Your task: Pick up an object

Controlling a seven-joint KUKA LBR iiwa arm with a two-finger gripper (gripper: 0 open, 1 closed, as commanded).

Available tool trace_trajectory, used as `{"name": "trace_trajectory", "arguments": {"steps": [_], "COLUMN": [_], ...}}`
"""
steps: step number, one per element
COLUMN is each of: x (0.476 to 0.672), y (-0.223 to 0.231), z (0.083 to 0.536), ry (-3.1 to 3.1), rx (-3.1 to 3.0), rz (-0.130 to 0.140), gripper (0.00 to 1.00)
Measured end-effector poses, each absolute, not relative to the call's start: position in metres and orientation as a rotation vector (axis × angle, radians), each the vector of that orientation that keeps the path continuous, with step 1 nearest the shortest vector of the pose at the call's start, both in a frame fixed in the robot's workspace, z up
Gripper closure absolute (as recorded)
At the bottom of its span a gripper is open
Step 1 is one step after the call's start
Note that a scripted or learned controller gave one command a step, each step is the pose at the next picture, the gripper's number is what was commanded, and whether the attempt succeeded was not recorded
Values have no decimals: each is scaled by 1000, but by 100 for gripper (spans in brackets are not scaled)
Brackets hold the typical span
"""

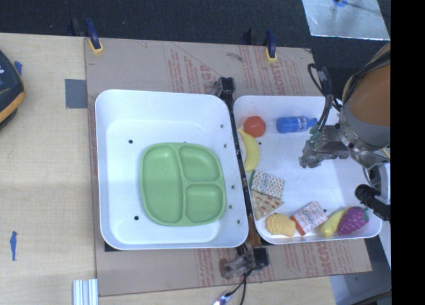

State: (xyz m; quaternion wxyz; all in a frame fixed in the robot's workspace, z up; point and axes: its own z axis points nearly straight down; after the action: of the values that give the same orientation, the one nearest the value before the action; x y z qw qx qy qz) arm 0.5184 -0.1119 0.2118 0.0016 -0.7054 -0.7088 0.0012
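My gripper (pixel 312 157) hangs over the right bin (pixel 332 184), reaching in from the right edge, with bare white floor under it and nothing seen between its fingers. A blue bottle (pixel 295 124) lies just above-left of it. A red ball (pixel 254 125) and a yellow banana (pixel 250 151) sit by the bin's left wall. Two crackers (pixel 267 193) lie lower left. Along the front edge are a yellow piece (pixel 280 224), a red-and-white packet (pixel 309 216), a yellow item (pixel 331 224) and purple grapes (pixel 354 219).
The left bin (pixel 119 117) holds a green divided plate (pixel 182 183). Clamps (pixel 227 86) join the bins at the back and front. A black-and-yellow device (pixel 8 88) sits at the bench's far left edge.
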Motion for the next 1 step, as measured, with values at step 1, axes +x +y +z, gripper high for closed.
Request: {"name": "trace_trajectory", "arguments": {"steps": [1], "x": [559], "y": [-169], "z": [164], "ry": [-2226], "rx": [-2216], "rz": [5], "gripper": [0]}}
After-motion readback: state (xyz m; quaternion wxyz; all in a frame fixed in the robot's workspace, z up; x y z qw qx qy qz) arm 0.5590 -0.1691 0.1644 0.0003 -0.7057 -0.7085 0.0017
